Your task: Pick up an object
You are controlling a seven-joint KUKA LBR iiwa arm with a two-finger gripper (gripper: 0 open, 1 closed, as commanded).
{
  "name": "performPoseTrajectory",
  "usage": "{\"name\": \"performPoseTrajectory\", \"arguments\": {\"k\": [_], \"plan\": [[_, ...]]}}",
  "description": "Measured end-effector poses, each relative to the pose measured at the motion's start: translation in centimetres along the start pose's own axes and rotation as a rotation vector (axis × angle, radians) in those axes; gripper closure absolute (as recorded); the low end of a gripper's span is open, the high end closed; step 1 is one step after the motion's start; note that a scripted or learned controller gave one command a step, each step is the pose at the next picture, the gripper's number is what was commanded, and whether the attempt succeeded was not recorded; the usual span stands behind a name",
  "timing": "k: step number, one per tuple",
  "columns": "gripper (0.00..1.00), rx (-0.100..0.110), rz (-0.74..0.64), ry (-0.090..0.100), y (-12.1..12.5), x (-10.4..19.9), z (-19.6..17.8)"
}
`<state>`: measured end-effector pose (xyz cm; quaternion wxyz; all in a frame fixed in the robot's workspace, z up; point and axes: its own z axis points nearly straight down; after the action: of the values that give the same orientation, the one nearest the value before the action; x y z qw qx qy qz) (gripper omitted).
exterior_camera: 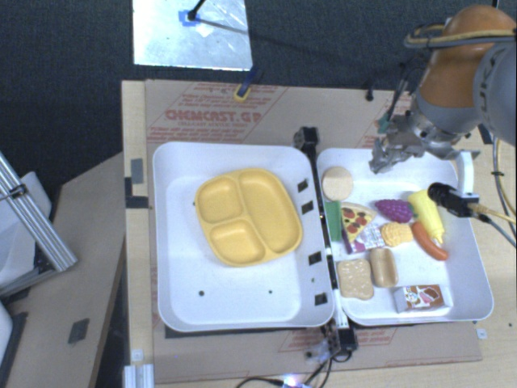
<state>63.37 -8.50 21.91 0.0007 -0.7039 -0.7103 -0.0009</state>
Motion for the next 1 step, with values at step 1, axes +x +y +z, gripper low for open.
{"name": "performPoseTrajectory", "arguments": {"k": [1], "plan": [[1.0,-0.001,-0.001,0.0,-1.08,4.92,-1.19]]}}
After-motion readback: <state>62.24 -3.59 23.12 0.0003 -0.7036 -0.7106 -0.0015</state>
